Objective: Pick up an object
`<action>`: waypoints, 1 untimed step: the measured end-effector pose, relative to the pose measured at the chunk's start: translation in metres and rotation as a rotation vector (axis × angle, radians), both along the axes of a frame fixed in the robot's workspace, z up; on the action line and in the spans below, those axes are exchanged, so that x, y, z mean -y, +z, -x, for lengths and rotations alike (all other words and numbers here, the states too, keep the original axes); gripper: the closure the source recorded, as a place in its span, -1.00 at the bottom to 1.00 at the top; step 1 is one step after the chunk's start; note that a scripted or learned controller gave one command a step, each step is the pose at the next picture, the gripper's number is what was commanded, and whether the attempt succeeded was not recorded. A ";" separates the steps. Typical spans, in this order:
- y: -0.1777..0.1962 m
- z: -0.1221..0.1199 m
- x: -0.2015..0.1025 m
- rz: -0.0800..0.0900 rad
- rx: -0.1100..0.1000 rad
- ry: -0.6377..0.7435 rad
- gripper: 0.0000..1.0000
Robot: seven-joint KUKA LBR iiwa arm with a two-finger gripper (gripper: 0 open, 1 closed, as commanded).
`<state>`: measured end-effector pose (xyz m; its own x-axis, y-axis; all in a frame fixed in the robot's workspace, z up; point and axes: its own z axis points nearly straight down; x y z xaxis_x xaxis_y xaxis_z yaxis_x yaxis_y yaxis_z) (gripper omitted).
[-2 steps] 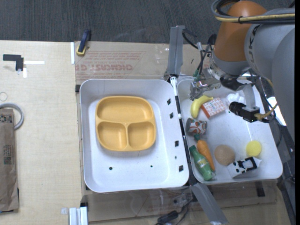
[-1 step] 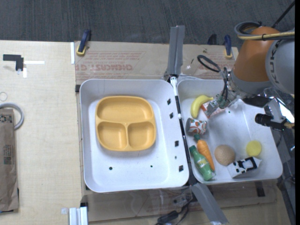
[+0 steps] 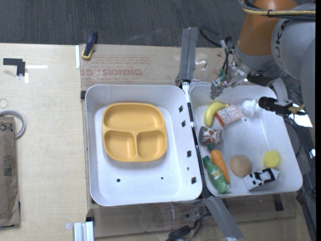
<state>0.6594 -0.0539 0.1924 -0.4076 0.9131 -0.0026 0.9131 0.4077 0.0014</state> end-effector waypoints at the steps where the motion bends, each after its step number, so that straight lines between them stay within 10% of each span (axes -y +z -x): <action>1: 0.000 0.000 0.000 0.000 0.000 0.000 -1.00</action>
